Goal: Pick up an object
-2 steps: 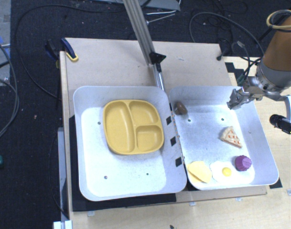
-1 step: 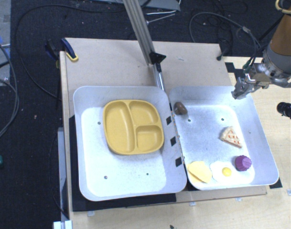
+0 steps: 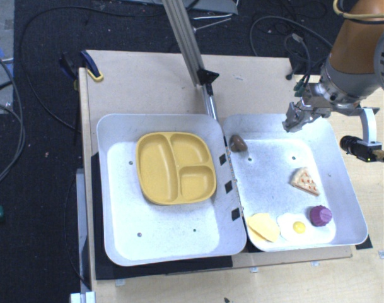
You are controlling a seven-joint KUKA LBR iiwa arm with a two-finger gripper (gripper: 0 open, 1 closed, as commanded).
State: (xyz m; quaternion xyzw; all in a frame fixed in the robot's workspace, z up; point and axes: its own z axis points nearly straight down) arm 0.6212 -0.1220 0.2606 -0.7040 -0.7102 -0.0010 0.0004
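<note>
My gripper (image 3: 294, 121) hangs over the far edge of the right bin (image 3: 273, 169), with nothing seen between its tips. In that bin lie a brown rounded piece (image 3: 238, 144) at the far left corner, a pizza slice (image 3: 304, 181) toward the right, a purple cup-shaped piece (image 3: 320, 216) near the front right, a fried egg (image 3: 294, 226) beside it, and a yellow flat piece (image 3: 263, 226) at the front left. The pizza slice is the nearest of these to the gripper, lying well below it in the view.
The left bin (image 3: 116, 232) holds a yellow divided plate (image 3: 176, 168). A metal post (image 3: 186, 36) slants up from between the bins at the back. A blue and yellow clamp (image 3: 91, 67) sits at the bench's far left corner.
</note>
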